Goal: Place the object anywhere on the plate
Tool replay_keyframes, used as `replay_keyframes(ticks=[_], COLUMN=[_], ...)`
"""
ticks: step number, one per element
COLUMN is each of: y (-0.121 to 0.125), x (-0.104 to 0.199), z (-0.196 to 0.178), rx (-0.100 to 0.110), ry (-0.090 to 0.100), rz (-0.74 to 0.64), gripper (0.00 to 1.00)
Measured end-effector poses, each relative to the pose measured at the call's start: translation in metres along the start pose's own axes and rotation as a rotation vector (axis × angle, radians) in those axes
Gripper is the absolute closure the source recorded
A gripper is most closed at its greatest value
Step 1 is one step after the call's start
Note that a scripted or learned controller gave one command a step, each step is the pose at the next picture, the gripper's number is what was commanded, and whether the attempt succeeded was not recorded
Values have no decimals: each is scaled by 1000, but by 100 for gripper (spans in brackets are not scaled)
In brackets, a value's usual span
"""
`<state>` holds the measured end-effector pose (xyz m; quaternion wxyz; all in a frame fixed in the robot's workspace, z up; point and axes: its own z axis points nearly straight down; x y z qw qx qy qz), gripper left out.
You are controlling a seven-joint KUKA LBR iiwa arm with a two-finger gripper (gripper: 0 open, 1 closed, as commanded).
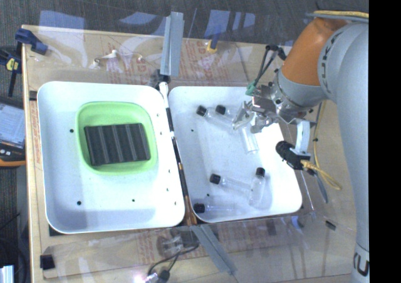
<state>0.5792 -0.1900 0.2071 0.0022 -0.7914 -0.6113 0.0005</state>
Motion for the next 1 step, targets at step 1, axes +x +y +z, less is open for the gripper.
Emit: replay_keyframes(ticks=[1], y=[0], x=[0], z=[0], rx=[0], ry=[0], rz=[0], gripper=[0])
